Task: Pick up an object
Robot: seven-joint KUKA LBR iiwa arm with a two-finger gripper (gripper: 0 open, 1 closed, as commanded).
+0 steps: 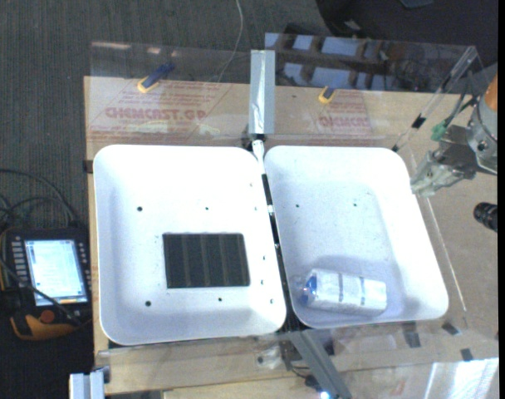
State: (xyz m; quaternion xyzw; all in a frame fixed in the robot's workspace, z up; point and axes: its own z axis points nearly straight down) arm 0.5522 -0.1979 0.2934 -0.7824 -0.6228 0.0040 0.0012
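Nearest the camera, a bottle (pixel 345 291) lies on its side in the right bin (pixel 419 223), close against the near wall and toward the bin's near-left corner — white label, a blue cap end pointing left. In the left bin (pixel 120 223), a dark ribbed mat (pixel 206 260) lies flat on the floor, near the middle and well apart from the bottle. Left of the table, a lit handheld screen (pixel 51 271) sits on the dark carpet with cables around it. Farther back, at the right edge, the fingers (pixel 439 173) hang outside the right bin, beyond its far-right corner and well apart from the bottle — they look pale and blurred, so how wide they stand I cannot tell. Nothing is seen between them.
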